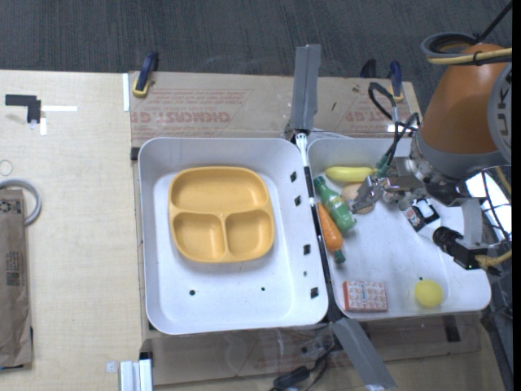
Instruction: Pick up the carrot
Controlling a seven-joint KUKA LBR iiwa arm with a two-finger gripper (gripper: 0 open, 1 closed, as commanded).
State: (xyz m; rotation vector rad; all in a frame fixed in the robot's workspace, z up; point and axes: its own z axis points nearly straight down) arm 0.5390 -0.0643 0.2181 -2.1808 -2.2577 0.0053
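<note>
The carrot [330, 228] is orange with a green stub at its lower end. It lies along the left wall of the right bin [456, 300], pointing toward the front. A green bottle [335, 205] lies just to its right, touching it. My gripper [368, 195] hangs low over the back of the right bin, a little right of the bottle and above the carrot's upper end. Its metal fingers [363, 203] point left, and nothing shows between them. A yellow banana [348, 173] lies just behind the gripper.
A yellow divided plate [220, 214] sits in the left bin [163, 300]. In the right bin's front part lie a small patterned box [365, 296] and a yellow ball [429, 293]. The arm's orange band [464, 104] and cables cover the right bin's back right corner.
</note>
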